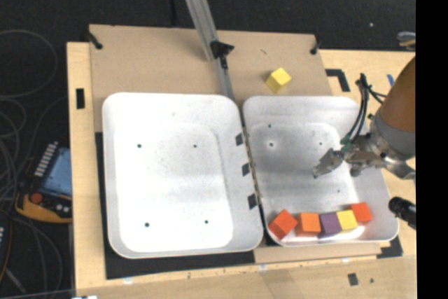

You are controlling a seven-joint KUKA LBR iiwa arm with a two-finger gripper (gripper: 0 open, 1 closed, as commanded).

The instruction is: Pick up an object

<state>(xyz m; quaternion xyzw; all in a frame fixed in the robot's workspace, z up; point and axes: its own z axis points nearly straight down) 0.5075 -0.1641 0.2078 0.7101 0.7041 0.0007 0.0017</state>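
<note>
Camera view showed the end effector (329,164) above the right bin (294,119), holding nothing; whether spread or pressed together, I cannot tell. Blocks (322,222) lay along the bin's near edge, none picked yet, so the task looked barely begun.

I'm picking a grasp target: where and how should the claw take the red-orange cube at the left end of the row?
Take the red-orange cube from above, across its two free side faces. It sits turned at an angle against the right bin's near wall, and an orange cube crowds its right side, so a rotated top-down pinch looks safest.
</note>
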